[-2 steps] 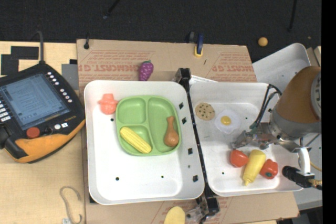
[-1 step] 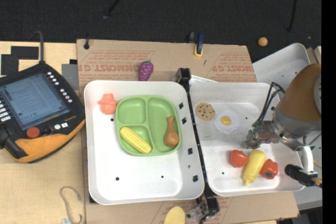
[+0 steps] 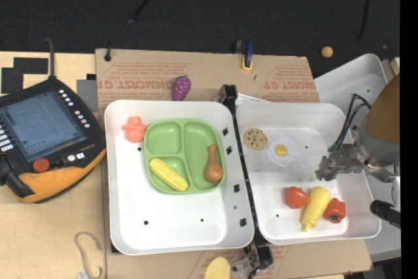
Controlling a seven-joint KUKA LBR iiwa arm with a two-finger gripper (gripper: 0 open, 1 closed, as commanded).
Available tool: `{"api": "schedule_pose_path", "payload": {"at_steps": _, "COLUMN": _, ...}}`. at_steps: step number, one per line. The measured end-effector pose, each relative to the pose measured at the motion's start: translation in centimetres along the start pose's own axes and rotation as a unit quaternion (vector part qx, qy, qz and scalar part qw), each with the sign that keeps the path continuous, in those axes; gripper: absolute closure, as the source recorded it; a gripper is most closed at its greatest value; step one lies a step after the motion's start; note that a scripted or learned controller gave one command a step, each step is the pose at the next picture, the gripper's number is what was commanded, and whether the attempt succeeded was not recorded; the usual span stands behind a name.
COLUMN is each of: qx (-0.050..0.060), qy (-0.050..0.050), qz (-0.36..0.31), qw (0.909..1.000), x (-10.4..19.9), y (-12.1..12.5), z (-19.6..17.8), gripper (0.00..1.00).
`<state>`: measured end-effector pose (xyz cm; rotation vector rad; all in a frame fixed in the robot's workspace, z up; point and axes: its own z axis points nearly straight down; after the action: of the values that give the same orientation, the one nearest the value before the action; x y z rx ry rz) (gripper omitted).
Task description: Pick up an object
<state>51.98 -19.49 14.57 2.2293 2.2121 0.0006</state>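
Observation:
My gripper point(image 3: 326, 170) hangs low over the right bin point(image 3: 277, 222), near its right side, with the grey arm and orange band behind it at the frame's right. Just below it and to its left lie a red pepper point(image 3: 296, 196), a yellow squeeze bottle point(image 3: 315, 206) and another red piece point(image 3: 336, 210). A fried egg point(image 3: 281, 151) and a cookie point(image 3: 255, 138) lie farther left in the same bin. Nothing is visibly held by the gripper.
The left bin point(image 3: 170, 222) holds a green divided plate point(image 3: 163, 138) with a corn cob point(image 3: 168, 174) and a drumstick point(image 3: 213, 164), plus a pink toy point(image 3: 133, 129). Purple grapes point(image 3: 181, 87) lie behind the bins. A teach pendant point(image 3: 42, 134) sits far left.

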Motion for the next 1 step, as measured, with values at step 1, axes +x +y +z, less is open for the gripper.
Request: {"api": "schedule_pose_path", "payload": {"at_steps": 1, "qx": -0.001, "qy": 0.0, "qz": -0.004, "qw": 1.0, "x": 0.42, "y": 0.82, "z": -5.81, "gripper": 1.0}}
